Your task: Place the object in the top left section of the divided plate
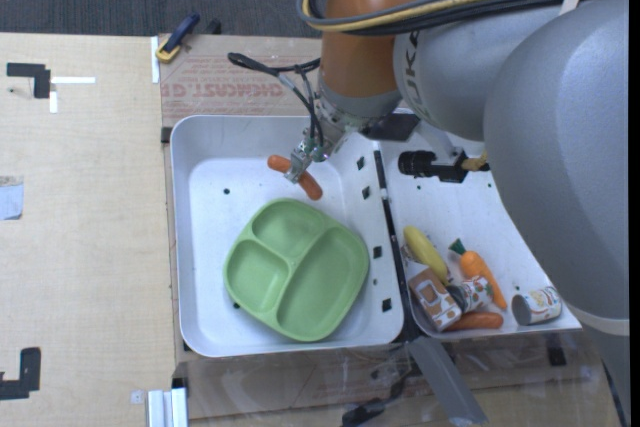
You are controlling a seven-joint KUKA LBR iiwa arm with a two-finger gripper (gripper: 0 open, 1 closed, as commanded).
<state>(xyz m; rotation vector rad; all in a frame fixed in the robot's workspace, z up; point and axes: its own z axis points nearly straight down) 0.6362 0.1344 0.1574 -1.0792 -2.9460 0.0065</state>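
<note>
My arm's grey housing (560,115) is closest to the lens, filling the upper right, with the orange band (368,25) above the wrist and a yellow-black cable (440,3) draped over it. My pincer (303,162) sits over the back of the left bin (200,215), pressed in on an orange carrot-like object (298,173); the object shows between my fingers, sticking out on both sides at a slant. It is above the bin floor just behind the green divided plate (297,267), near the plate's far rim, not in any section. The plate lies flat in the middle of the left bin, slightly rotated, three compartments: two smaller ones on the left and far side, one bigger one to the right. All three look bare. The right bin (470,215) is just beside the left one, partly under my arm. Its near corner holds a cluster: yellow corn cob (426,253), a small carrot with green top (470,267), a brown patterned box (430,297), a reddish sausage-like piece (478,320), a small can on its side (536,305). The pale wood table (80,215) stretches left of the bins, with black marks (28,77) on it. A cardboard sheet (240,85) lies behind the left bin, with a blue-yellow tool (180,35) at its far left corner.
</note>
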